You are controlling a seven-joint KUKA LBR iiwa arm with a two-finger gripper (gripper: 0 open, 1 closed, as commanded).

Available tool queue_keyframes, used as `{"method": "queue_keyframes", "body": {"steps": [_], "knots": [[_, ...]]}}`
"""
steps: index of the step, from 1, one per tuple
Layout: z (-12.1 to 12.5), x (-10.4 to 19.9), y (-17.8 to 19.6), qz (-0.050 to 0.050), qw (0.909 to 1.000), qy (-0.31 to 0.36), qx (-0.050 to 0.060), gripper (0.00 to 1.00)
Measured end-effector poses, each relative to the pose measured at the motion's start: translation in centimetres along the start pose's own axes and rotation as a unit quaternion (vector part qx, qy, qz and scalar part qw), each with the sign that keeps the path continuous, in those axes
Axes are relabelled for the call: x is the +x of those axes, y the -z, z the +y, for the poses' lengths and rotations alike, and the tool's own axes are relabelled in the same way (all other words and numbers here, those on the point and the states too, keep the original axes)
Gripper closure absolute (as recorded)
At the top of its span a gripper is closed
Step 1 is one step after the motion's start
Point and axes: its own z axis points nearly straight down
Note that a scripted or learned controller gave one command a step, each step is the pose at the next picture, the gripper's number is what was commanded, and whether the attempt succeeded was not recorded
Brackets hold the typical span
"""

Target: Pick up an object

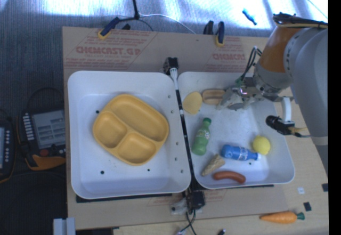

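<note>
Arm enters from the right, w/ orange band above the wrist. The tool (234, 98) hangs low over the right bin (277, 175), near its far edge, just beside a hot dog bun (213, 95); can't tell its state from this angle.

Right bin contents: tan bun at far edge w/ a pale yellow round chip (192, 102) touching its left end; green bottle (201, 136) near the left wall, tilted, cap toward far edge; blue bottle (239, 152) lying on its side mid-bin; yellow lemon (261, 145) just beside it toward the right wall; cone (213, 164) and red sausage (229, 176) near the front edge.

Left bin (85, 175) holds a yellow divided plate (130, 128). Orange carrot (279, 217) lies on the surface at the front right corner.
</note>
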Motion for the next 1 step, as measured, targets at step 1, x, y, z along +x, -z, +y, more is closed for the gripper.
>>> {"method": "queue_keyframes", "body": {"steps": [1], "knots": [[-0.04, -0.36, 1.08, -0.005, 1.0000, 0.000, -0.001, 1.00]]}}
